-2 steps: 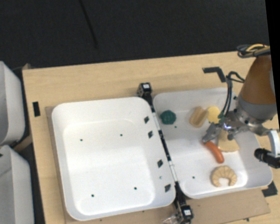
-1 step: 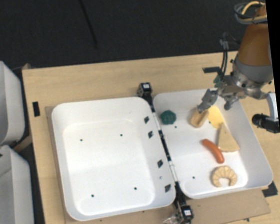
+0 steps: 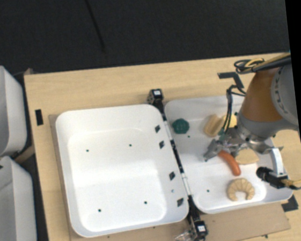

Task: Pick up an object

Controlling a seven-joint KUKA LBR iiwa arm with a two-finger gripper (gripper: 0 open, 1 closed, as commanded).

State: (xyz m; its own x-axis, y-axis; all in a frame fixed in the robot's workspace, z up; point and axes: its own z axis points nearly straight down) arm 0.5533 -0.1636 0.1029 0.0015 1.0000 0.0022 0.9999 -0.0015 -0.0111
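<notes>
The right bin (image 3: 203,200) holds a green ball (image 3: 181,125), a tan bread piece (image 3: 212,125), a croissant (image 3: 240,189) and an orange sausage (image 3: 230,163). The gripper (image 3: 221,149) hangs just above the sausage; whether its jaws are open cannot be told, and the arm (image 3: 262,104) partly hides the bread.

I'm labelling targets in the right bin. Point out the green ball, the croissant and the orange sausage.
green ball (image 3: 181,126): camera view, its middle.
croissant (image 3: 240,189): camera view, middle of its curved body.
orange sausage (image 3: 231,163): camera view, mid-length.
</notes>
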